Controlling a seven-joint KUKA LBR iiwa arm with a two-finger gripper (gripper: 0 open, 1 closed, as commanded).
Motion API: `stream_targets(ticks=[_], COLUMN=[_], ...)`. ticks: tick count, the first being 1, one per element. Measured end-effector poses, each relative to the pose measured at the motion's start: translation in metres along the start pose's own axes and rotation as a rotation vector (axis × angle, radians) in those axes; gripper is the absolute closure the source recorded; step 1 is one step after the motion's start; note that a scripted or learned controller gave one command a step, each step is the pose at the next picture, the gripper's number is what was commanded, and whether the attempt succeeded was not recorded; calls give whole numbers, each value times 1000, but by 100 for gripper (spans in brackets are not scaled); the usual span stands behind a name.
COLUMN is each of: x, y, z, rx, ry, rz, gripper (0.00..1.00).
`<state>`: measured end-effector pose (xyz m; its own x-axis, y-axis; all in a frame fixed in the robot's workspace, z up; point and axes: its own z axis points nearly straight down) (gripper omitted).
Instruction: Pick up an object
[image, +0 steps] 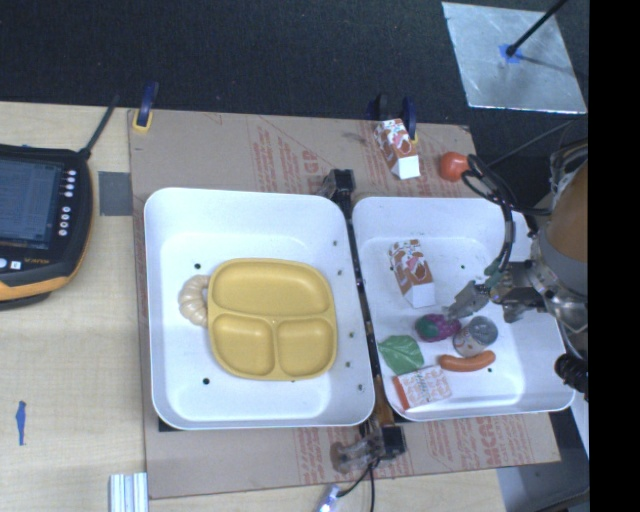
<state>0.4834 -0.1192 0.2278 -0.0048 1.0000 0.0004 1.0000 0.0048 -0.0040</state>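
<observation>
two white bins sit side by side on the bench; left bin carries a yellow divided tray with a beige lump tucked against its left edge. right bin has all the loose pick candidates: a milk carton lying near the middle, a purple piece, a grey round piece, a sausage, a green leaf and a flat red-white packet, clustered toward the near side.

gripper comes in from the right, low over the right bin, just above the purple and grey pieces. fingers look spread, nothing visible between them, so it reads as released, not grasping anything. likely lined up there because that cluster is the densest target; judgement: approach step, pick not yet made.

risk: items touch or nearly touch, so a close could catch two or nudge one aside.

outside the bins: second small carton and an orange ball on the cardboard behind, out of the working area. pendant parked far left, clear of the arm.
</observation>
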Motion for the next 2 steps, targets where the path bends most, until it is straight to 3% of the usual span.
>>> stream_targets(ticks=[1,2], x=[5,6], y=[37,7], z=[137,137], rx=[1,1], ry=[0,0], rz=[-1,-1], gripper=[0,0])
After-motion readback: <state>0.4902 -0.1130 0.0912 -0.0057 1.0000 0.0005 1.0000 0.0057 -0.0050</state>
